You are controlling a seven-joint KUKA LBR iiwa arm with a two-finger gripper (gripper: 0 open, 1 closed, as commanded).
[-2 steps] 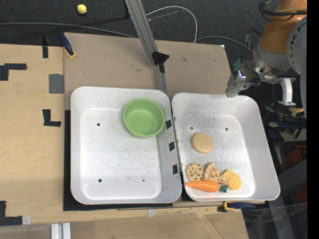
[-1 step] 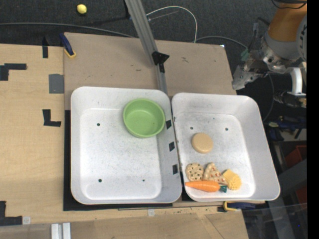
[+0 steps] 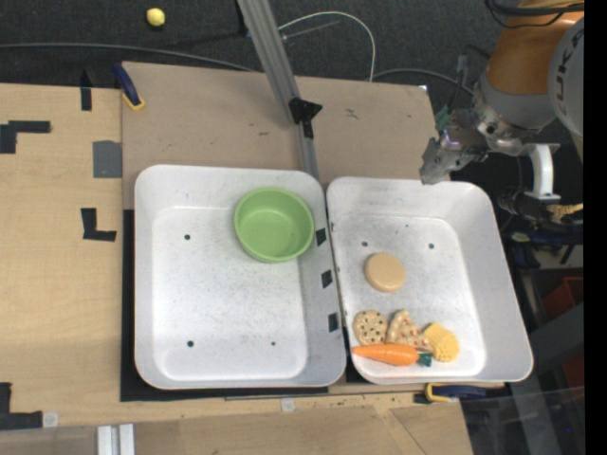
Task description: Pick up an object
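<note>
Hovered over the right bin's point(image 3: 493, 245) far edge: hand point(image 3: 434, 171), grip unclear. Near its front edge: carrot point(image 3: 386, 354), corn point(image 3: 442, 341), cookie point(image 3: 369, 326).

The arm point(image 3: 536, 50) runs out of the picture at the top right corner, so its upper part is cut off. The gripper point(image 3: 438, 167), just above the right bin's point(image 3: 493, 254) far rim, is too dark and small to read. The little pale snack point(image 3: 402, 328) near that bin's front edge is too small to identify.
</note>
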